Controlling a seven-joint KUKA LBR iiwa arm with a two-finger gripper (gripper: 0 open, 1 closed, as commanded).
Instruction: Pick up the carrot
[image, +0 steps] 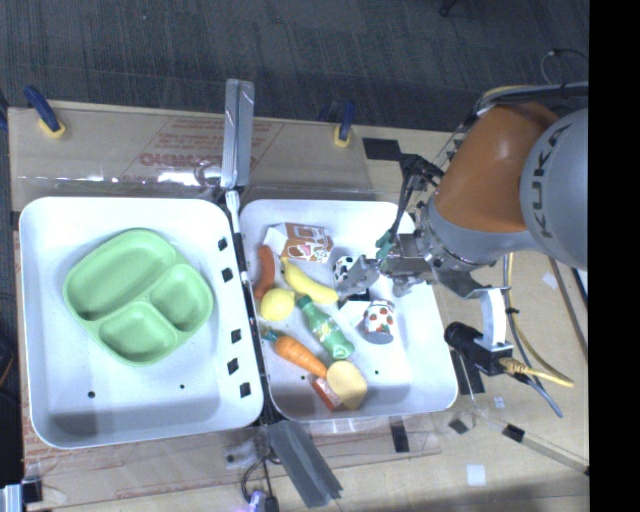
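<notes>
The small orange carrot (297, 354) with a green top lies in the right-hand shallow white bin (425, 385), toward its near-left part, just beside a green plastic bottle (325, 327) and a yellow lemon (276, 305). The grey two-finger gripper (362, 277) hangs over the bin's middle, near a yellow banana (308, 284); whether its fingers are spread or closed cannot be told. A green divided plate (138, 294) sits in the left bin (60, 410).

1 fixed overhead camera looks slantwise down on both bins (40, 300).
</notes>
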